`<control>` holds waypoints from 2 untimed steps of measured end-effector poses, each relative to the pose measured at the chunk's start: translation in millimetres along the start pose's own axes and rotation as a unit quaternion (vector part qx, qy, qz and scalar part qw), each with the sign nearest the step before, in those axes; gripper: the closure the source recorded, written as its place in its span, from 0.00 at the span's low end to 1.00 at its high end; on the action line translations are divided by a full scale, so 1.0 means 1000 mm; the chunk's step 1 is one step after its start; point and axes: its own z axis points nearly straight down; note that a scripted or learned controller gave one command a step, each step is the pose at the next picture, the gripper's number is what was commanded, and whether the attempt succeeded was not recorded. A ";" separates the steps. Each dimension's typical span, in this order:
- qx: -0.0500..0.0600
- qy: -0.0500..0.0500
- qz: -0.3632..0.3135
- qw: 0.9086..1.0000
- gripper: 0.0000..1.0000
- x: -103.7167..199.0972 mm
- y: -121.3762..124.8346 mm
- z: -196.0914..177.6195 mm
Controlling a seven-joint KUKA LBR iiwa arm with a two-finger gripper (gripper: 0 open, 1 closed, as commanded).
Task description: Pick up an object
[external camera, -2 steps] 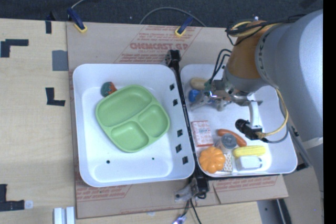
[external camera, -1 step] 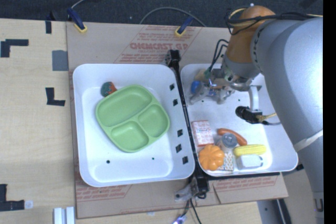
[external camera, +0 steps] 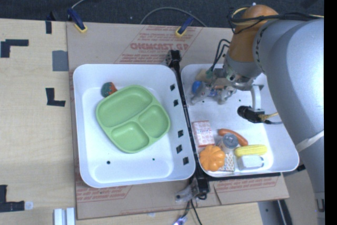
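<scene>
Camera view — fingers (external camera: 213, 89) state can't tell, over right bin (external camera: 274, 137) w/ round orange pumpkin (external camera: 211, 157).

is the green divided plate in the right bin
No, the green plate lies in the left bin, beside a small ball.

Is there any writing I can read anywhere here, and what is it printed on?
Red print on the cardboard sheet behind the bins: large letters, too blurred to read with certainty.
Red print on the same cardboard at the front edge, under the bins: too small to read.
The small pink packet in the right bin: print too small to read.
</scene>
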 end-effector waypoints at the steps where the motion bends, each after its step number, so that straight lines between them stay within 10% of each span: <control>1: 0.009 0.000 0.000 1.000 1.00 -0.001 -0.005 -0.007; 2: 0.003 -0.001 0.000 1.000 0.00 0.000 -0.002 -0.009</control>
